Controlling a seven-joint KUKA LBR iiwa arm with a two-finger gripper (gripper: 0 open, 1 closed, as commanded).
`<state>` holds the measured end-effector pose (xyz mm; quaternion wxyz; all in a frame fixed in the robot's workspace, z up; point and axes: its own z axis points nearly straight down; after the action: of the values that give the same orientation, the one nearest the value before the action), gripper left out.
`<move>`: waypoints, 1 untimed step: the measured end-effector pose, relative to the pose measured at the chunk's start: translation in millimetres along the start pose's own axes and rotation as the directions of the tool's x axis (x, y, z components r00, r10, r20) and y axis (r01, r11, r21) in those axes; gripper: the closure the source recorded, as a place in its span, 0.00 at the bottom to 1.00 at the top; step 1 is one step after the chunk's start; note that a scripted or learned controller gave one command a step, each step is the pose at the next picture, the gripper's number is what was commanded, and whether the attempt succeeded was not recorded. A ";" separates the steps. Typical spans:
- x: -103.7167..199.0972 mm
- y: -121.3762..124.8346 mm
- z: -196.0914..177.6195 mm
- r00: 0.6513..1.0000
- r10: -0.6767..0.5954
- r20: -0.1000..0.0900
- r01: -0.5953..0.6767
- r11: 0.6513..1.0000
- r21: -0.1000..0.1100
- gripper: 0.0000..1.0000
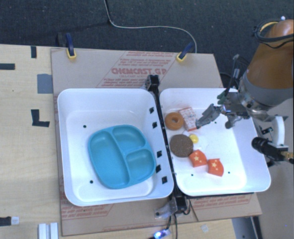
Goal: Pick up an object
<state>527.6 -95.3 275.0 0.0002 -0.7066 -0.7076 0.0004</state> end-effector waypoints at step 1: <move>8.3 3.3 47.3 1.000 0.001 0.000 -0.001 1.000 0.003 0.00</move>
<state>530.8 -87.1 227.8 0.0014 -0.7068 -0.7074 0.0014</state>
